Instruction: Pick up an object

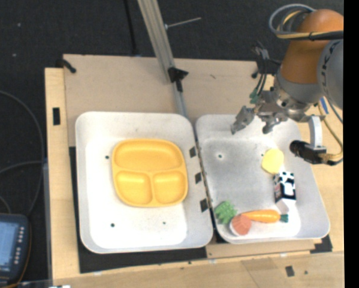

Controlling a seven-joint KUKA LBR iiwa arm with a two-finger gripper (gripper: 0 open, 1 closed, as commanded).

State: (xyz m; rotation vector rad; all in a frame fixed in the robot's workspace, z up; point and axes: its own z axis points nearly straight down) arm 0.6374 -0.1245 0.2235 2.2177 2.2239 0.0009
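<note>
Two dark metal fingers of the gripper (256,121) stand spread apart above the far edge of the right shallow white bin (227,131), and nothing lies between them. The claw is open wide and holds no object. It hangs from the grey arm with the orange band (305,47), which comes in from the right side of the camera view.

All places below are given relative to this right bin. Its far part, under the claw, is bare. The objects lie in its near and right part, well apart from the claw. A small round yellow piece (273,160) lies by the right wall, about halfway down. Just nearer than it is a small black-and-white carton (285,187). Along the near wall lie an orange toy carrot (262,216), a round reddish toy piece (241,224) that touches it, and a green leafy toy (225,211) in the near left corner.

To the left of the right bin is the second white bin (95,161), which bears a yellow plastic tray with three compartments (149,171).

As a judgement, the task is at its beginning: no object is lifted and none is touched. What is left is nearly everything: to choose one object, to bring the claw over it, to descend, to close and to lift. The round yellow piece seems the closest candidate, but it looks flat and may be hard to pinch.
</note>
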